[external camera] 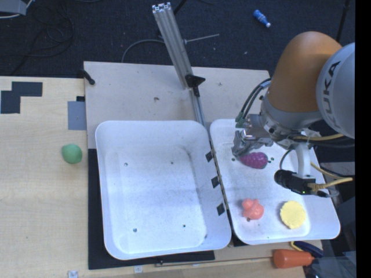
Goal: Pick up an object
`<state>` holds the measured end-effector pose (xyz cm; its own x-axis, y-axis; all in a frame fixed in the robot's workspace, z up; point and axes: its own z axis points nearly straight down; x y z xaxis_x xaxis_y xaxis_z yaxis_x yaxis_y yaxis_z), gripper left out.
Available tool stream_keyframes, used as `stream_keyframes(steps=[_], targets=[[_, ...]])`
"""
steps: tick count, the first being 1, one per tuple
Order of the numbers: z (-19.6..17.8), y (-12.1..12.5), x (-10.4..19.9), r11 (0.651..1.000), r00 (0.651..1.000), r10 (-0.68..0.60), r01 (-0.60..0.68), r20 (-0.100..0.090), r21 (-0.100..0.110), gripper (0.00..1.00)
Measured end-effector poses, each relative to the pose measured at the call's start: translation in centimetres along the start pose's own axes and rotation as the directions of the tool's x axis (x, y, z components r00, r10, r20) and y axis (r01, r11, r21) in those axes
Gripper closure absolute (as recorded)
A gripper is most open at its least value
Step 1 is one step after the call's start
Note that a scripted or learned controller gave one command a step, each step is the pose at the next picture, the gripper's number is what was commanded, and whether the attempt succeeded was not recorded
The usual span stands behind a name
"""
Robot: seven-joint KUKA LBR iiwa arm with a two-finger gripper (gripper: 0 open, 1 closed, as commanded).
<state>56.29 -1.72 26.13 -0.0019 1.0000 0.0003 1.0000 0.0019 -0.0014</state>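
In the right bin, near its upper left part, the gripper hangs low over a purple, bumpy object that looks like a toy bunch of grapes. The metal end of the gripper sits right at the upper left edge of the purple toy grapes, touching or nearly so; from this slanted view I cannot tell whether the claw is released, clenched, or grasping the toy, since its tips are hidden by its own body. The grey arm with its orange band comes in from the right and covers the upper right part of that bin, with cables looping around the wrist.

Lower in the same bin lie two more things, apart from each other and from the grapes: a small orange-pink toy near the bin's left wall, and a round yellow piece to its right. A black cylindrical part on the arm's side hangs above the space between the grapes and the yellow piece.

The left bin touches the right one along a seam held by black clips. A green ball rests on the wooden bench, well left of both bins. An aluminium bar slants up from behind the bins. An orange object lies just below the right bin's front edge.
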Motion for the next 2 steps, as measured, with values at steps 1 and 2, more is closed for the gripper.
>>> stream_keyframes(steps=[1,2], targets=[[0.8,-0.3,4.4,1.000,1.000,-0.001,0.001,0.000,0.000,1.00],[1.5,0.1,9.1,1.000,1.000,-0.001,0.001,0.000,0.000,1.00]])
